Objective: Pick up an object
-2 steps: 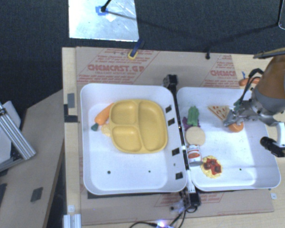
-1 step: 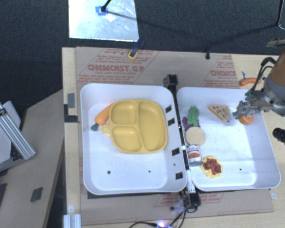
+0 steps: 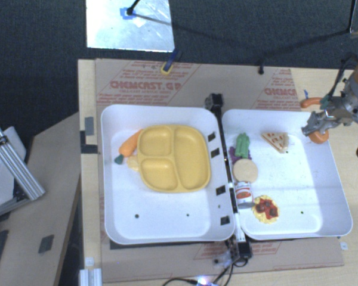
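Two shallow white bins side by side at centre frame: left bin [image 3: 116, 219] bearing a yellow divided plate [image 3: 170, 158], with a toy carrot [image 3: 129, 143] tucked against the plate's upper-left edge. Right bin [image 3: 322, 216] scattered with candidates for the pick: green toy vegetable [image 3: 243, 145], round tan bun [image 3: 245, 171], small red-labelled can [image 3: 243, 192] hard against the divider, pizza-like piece with red topping [image 3: 265, 210] toward the lower middle, waffle-like wedge [image 3: 277, 140] near the top. Gripper [image 3: 320, 124] at the upper-right rim of the right bin, close over a small orange object [image 3: 318, 137], likely placed for a descent there. Jaw opening impossible to tell; no grasp evident. Spread-out items probably leaving room for fingers.
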### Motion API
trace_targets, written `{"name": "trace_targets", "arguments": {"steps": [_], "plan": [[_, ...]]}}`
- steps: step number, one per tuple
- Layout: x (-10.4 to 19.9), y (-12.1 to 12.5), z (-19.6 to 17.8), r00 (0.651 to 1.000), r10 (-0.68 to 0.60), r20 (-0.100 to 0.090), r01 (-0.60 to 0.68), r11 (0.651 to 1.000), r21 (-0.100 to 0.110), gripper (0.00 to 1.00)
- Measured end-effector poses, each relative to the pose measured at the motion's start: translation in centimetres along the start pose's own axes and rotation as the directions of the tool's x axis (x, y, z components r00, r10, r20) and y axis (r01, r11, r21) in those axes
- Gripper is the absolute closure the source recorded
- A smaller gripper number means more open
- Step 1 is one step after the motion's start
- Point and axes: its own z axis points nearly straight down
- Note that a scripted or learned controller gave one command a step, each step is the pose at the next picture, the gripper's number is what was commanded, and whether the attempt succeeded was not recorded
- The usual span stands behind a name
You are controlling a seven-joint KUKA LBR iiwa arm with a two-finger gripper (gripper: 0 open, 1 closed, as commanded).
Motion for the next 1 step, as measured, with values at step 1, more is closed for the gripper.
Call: {"name": "trace_targets", "arguments": {"steps": [1], "plan": [[0.0,0.1,-0.13,1.0,0.0,-0.001,0.0,1.0,0.006,1.0]]}}
